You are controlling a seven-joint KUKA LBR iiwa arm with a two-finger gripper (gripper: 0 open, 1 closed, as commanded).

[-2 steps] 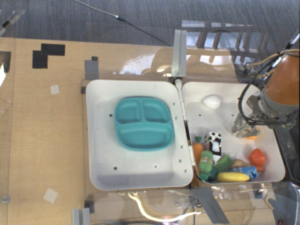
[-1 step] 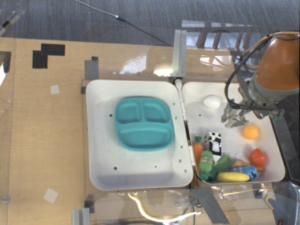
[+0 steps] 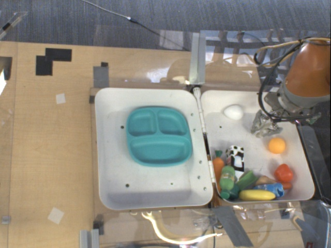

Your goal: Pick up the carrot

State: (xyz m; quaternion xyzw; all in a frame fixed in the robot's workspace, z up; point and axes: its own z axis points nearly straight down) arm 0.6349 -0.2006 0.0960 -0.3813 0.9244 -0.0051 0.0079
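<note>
At right of frame, the gripper (image 3: 265, 126) hovers with jaws released, nothing grasped; approach step: next it must travel lower-left to the carrot (image 3: 218, 167).

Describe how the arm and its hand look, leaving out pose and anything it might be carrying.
The arm comes in from the right of the camera view. Its rounded wrist housing is orange, with a grey collar beneath it. Dark cables loop beside the housing. The hand is a small metallic grey piece below the collar, over the right bin. No markings are legible.
</note>
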